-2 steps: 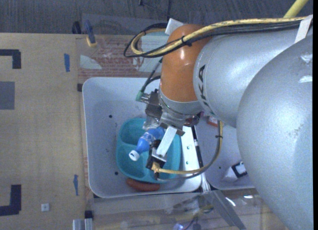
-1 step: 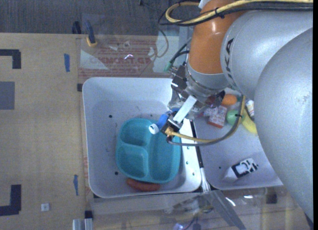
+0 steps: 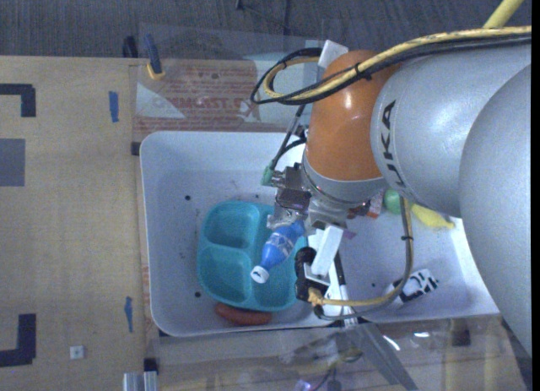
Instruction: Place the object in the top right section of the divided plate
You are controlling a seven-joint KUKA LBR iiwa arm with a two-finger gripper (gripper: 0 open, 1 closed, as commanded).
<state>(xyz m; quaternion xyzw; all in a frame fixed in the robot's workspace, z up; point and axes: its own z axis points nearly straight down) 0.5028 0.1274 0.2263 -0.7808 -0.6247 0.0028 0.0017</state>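
1. The grey KUKA arm (image 3: 439, 119), with its orange band (image 3: 346, 119) above the wrist, reaches in from the right over a shallow white bin (image 3: 169, 212).
2. The gripper (image 3: 285, 230) hangs over the right side of a teal divided plate (image 3: 226, 254) that lies in the lower left part of the bin.
3. A small blue plastic bottle (image 3: 274, 252) with a white cap (image 3: 259, 275) slants down and to the left from the gripper; its upper end sits at the fingers and its capped end lies over the plate's right-hand part.
4. Whether the fingers are clenched on the bottle or merely just above it cannot be told, since the wrist covers them.
5. A reddish-brown sausage-like item (image 3: 243, 315) lies in the bin touching the plate's lower edge.
6. A yellow item (image 3: 434, 219) and a green item (image 3: 392, 202) lie beside the wrist on the right, partly hidden by the arm.
7. A small black-and-white object (image 3: 419, 284) rests near the bin's lower right corner.
8. A yellow cable (image 3: 363, 301) loops from the gripper mount across the bin floor.
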